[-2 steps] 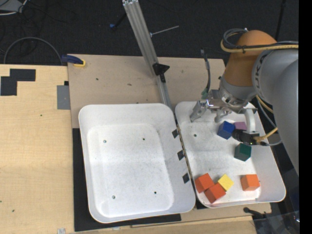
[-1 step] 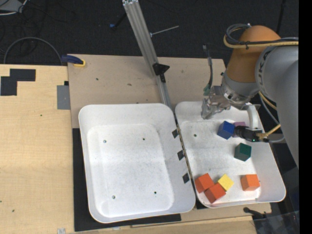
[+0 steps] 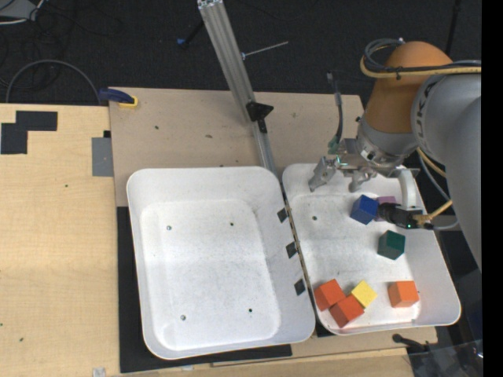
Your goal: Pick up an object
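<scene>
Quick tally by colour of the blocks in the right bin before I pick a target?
Orange/red blocks: 3
Yellow block: 1
Blue block: 1
Dark green block: 1
Purple piece: 1, small and partly hidden beside the blue block
Total: 7, all in the right bin

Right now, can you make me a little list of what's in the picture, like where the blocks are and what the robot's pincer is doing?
left bin: no blocks in it
right bin: holds all the blocks
blue block: far end, below the pincer
green block: middle right
two red-orange blocks: near edge, touching
yellow block: beside them
orange block: near right corner
pincer: open, over the right bin's far end, holding nothing
</scene>
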{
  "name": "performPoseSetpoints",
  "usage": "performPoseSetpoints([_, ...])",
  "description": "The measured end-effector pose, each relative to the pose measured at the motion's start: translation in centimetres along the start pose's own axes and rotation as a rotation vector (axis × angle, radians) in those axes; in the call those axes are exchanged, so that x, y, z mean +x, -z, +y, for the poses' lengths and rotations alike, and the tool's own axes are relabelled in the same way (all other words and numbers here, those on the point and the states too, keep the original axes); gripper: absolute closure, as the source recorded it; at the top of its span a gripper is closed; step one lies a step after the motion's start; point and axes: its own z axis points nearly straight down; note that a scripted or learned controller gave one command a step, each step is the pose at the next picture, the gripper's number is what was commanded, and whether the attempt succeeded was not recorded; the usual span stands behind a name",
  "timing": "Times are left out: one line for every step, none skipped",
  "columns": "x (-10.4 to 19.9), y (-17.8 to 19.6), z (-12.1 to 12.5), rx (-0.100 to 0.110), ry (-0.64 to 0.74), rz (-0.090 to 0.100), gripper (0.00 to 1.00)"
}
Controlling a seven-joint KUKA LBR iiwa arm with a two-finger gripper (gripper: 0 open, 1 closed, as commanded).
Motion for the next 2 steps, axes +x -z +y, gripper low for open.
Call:
performPoseSetpoints([-1.1, -2.7, 0.9, -0.001, -0.007, -0.001, 0.0])
performPoseSetpoints([-0.1, -7.0, -4.2, -0.006, -0.01, -0.001, 0.0])
